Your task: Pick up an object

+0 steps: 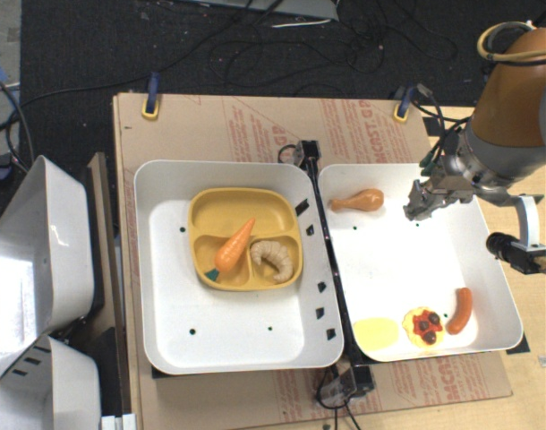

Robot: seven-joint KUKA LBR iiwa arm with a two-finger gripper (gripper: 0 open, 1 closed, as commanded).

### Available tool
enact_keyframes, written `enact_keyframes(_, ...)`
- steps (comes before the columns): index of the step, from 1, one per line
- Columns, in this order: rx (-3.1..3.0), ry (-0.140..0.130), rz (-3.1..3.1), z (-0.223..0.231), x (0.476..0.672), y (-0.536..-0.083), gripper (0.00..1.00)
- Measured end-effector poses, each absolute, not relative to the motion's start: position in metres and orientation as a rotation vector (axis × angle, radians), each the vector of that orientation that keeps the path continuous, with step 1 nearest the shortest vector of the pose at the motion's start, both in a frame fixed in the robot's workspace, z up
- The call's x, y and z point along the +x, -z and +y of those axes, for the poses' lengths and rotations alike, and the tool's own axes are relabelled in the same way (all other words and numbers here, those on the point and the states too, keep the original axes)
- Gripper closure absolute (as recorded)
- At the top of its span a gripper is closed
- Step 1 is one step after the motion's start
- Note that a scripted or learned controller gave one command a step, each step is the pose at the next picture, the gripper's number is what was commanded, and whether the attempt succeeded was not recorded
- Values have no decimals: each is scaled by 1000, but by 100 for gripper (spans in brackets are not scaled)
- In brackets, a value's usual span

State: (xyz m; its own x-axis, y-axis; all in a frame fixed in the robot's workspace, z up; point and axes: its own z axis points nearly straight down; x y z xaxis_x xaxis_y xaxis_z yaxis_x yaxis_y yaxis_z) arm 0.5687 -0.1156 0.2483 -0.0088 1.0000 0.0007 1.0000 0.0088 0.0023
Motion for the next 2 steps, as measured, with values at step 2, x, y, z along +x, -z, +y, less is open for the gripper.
enact_keyframes(2, 2212, -3, 2229, -19, 606, -229, 100)
